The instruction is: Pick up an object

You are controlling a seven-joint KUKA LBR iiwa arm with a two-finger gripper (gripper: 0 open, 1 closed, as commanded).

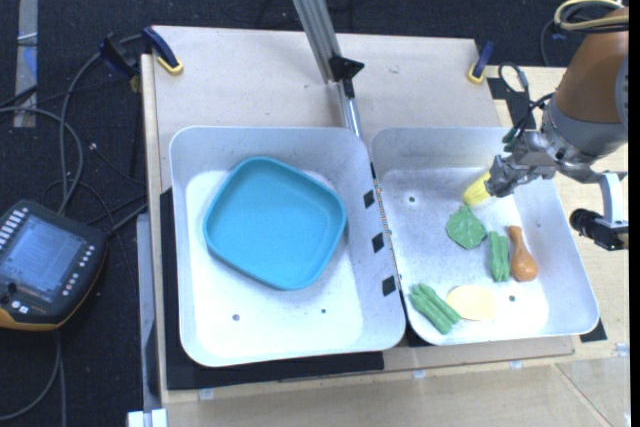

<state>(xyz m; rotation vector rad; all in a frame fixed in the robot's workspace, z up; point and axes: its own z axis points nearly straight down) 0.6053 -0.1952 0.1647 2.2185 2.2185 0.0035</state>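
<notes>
A pale wooden bench (260,80) bears two white bins (200,245) side by side.

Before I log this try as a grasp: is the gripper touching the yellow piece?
Cannot tell. In the camera view the gripper overlaps the yellow piece, hiding any contact or gap.

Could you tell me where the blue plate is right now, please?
In the camera view, the blue plate lies in the left bin, filling most of its floor, across the divider from the toy food in the right bin.
</notes>
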